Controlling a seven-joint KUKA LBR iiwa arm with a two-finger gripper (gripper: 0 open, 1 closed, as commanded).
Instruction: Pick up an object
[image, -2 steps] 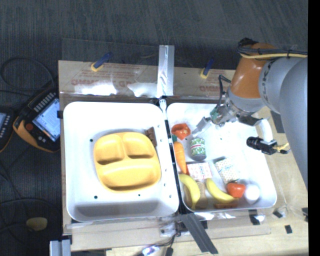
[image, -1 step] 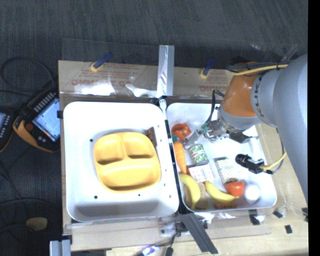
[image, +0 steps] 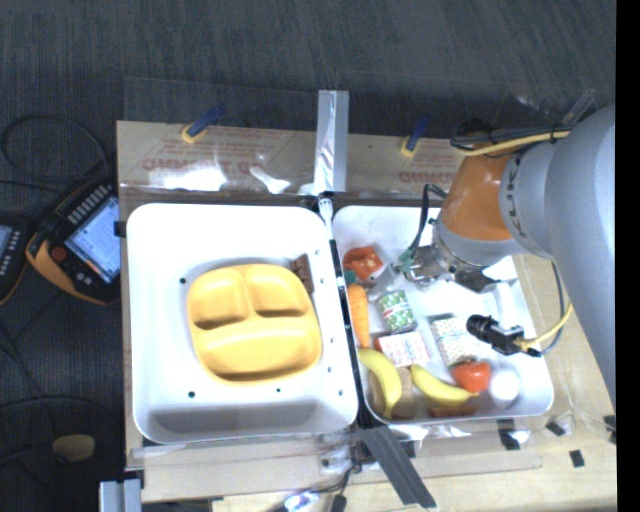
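Your gripper (image: 420, 265) hangs over the right bin (image: 530, 400) (claw state I cannot tell) — items crowd together, so it may snag two.

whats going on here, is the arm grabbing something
A grey robot arm with an orange band reaches in from the right over the right bin, its gripper low near the back among toy foods: bananas, a carrot, tomatoes, small packets. Nothing is visibly between its fingers. The left bin holds a yellow divided tray.
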